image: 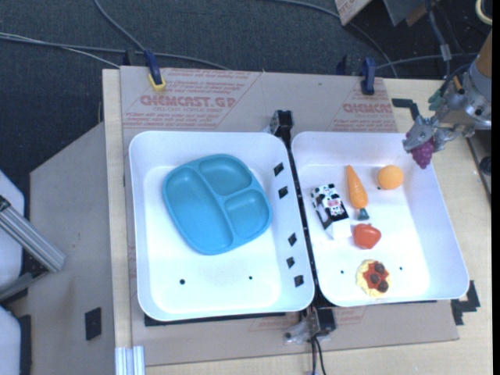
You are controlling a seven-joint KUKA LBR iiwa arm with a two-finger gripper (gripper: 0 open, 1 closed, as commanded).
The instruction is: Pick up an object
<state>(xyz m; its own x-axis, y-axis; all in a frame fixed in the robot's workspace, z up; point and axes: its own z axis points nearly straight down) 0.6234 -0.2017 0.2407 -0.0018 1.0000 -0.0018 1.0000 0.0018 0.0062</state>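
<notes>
Gripper (423, 148) sits over the far right rim of the right-hand shallow white plastic bin (445, 233), wrist tilted. A small purple lumpy object, probably a toy grape bunch (423, 155), shows between the fingertips and hangs just below them, clear of the bin floor. Reads as clenched on the purple piece; grasp looks shallow, at the top of the piece only.

Handling, judged: small moulded plastic toy food, light, stiff, not fragile. Surface likely smooth and knobbly, so it could pivot or slip out of a fingertip pinch. A hold across its widest part would be safer than at the tip.

Other candidates, all lower left of the gripper on the bin floor:
- round orange plastic ball-like fruit (390, 177), nearest; round, would roll away under a closing pinch.
- slim orange plastic carrot (356, 187), beyond it; best taken across its narrow width.
- black-and-white printed small carton (330, 204), just beside the carrot; flat sides, easy grip.
- red plastic tomato-like piece (366, 235), and a yellow round tart with dark berries (375, 276) further down.

Surface: glossy white bin, sloped walls, low friction. Objects are mostly apart, carton and carrot close.

Room: far left of the gripper, the left-hand white bin (156, 272) holds a blue three-compartment plastic tray (217, 202). Bins rest on a cardboard sheet (195, 92) held by clamps. Open space above both bins.
</notes>
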